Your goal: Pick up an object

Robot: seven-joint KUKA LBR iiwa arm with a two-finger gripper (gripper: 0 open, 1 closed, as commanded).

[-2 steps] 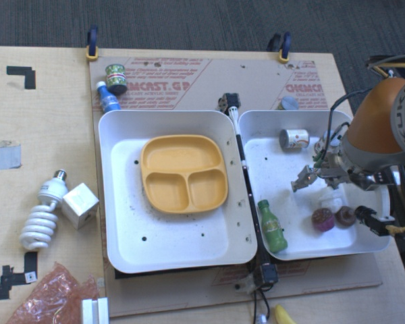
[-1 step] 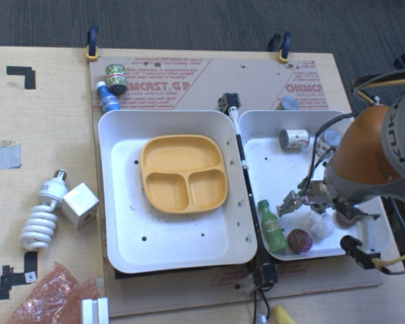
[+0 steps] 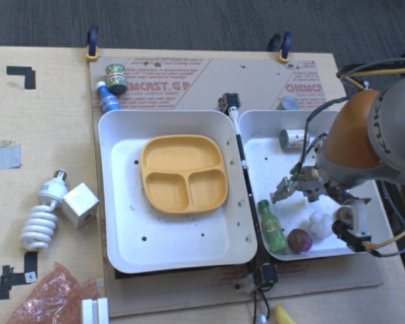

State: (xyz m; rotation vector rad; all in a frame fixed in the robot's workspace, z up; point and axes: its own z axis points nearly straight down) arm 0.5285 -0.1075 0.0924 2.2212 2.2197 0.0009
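Lying on the bench at far left was a spiral light bulb (image 3: 42,211) beside a white cube (image 3: 80,204). The left bin (image 3: 121,241) held a yellow divided tray (image 3: 184,173). In the right bin (image 3: 256,123), a green bottle (image 3: 271,227) and a dark red ball (image 3: 299,240) lay near the front wall, a grey cylinder (image 3: 292,138) at the back. The gripper (image 3: 288,187) hung above the bin floor; whether it was clenched I cannot tell.

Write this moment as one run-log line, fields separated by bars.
arm: over right bin | gripper: nothing seen held | nearest: green bottle | left bin: yellow tray
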